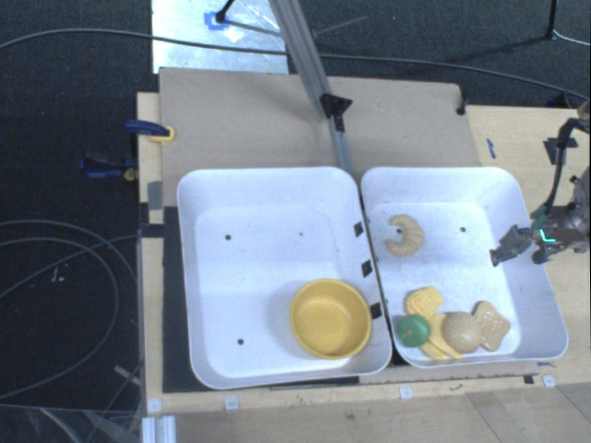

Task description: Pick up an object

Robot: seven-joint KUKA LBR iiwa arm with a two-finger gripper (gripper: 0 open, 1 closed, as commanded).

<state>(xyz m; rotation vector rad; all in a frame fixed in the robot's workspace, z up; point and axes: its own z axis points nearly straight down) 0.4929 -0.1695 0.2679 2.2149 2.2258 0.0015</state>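
My gripper point(523, 249) hangs over the right rim of the right bin point(462, 187), reaching in from the right. Its two dark fingers stand apart, open, with nothing between them. To its left, a tan croissant point(405, 234) lies alone in the middle of that bin. At the bin's front lie a yellow corn-like piece point(424, 300), a round green item point(414, 329), a tan bread roll point(461, 331) and a tan star-shaped biscuit point(491, 324), packed close together. A yellow bowl point(330, 317) sits upright in the front right of the left bin point(249, 201).
A slanted grey pole point(309, 58) crosses the back of the bench and ends at the bins' shared wall. Blue and yellow clamps point(148, 132) grip the bench's left edge. Cables run over the dark floor to the left.
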